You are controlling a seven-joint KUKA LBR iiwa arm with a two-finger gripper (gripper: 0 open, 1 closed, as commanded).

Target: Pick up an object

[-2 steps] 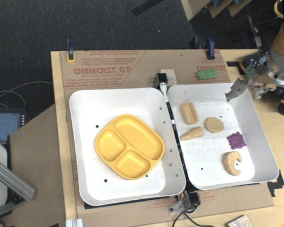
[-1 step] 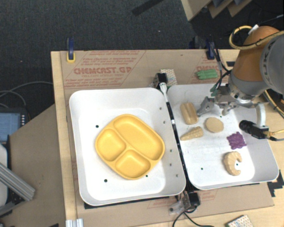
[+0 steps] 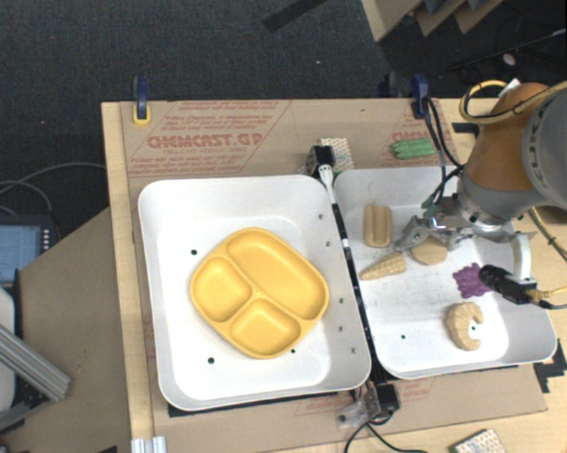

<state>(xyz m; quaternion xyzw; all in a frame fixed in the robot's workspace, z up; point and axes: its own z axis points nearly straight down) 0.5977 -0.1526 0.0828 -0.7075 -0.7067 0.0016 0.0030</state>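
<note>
The right bin (image 3: 514,347) holds several small things. A tan bread-like block (image 3: 377,225) lies near its left wall, with a pale wedge (image 3: 384,266) just below it. A rounded tan piece (image 3: 431,253) sits in the middle. Further right are a purple clump (image 3: 469,278) and a tan curved pastry-like piece (image 3: 465,325). My gripper (image 3: 425,233) hangs low over the bin, right at the upper edge of the rounded tan piece; whether it touches that piece is unclear. The grey arm with its orange band (image 3: 506,155) comes in from the upper right.
The left bin (image 3: 164,273) carries a yellow divided plate (image 3: 258,291) in its middle. A green object (image 3: 411,150) lies on the bench behind the right bin. A black divider strip (image 3: 346,256) runs between the two bins.
</note>
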